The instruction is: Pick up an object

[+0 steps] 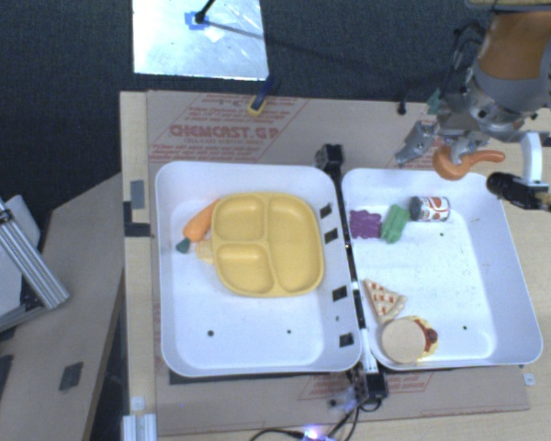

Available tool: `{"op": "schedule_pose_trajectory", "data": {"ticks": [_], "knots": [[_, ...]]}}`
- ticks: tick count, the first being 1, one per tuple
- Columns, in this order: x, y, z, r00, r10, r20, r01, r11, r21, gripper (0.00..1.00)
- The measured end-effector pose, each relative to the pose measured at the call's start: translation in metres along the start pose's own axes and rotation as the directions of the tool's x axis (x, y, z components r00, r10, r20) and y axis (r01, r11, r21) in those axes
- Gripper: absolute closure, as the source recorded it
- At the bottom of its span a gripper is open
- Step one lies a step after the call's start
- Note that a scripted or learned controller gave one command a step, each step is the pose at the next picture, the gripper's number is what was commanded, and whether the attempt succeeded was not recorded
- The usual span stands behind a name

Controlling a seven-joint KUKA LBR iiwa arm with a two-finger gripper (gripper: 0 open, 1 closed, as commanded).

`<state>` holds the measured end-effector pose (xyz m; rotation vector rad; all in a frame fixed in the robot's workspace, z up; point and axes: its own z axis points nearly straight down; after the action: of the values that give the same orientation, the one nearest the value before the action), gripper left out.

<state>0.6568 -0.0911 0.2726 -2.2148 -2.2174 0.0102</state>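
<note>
We've got the orange curved toy [466,162] pinched in the gripper [459,151], hanging right under the fingers and lifted clear above the back edge of the right bin [519,274], so we'd call the pick basically done. Below and toward the front sit the small can [432,209], green piece [395,223] and purple piece [366,222], none of them in the way. The 2nd bin [179,274], off to the side, holds the yellow tray [262,243] and carrot [199,220].

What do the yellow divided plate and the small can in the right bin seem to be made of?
Yellow divided plate: probably moulded plastic, with a smooth, matte, even colour and rounded compartments. Small can: possibly metal or toy plastic, with a pale shiny end and a red printed label; too small to tell.
</note>
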Motion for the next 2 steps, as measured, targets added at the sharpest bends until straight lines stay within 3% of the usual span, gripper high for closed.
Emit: {"op": "schedule_pose_trajectory", "data": {"ticks": [1, 2], "knots": [[0.000, 0.002, -0.008, 1.000, -0.002, 0.001, 0.002, 1.000, -0.012, 0.00], [0.000, 0.002, 0.055, 1.000, 0.000, 0.001, 0.000, 1.000, -0.007, 0.00]]}}
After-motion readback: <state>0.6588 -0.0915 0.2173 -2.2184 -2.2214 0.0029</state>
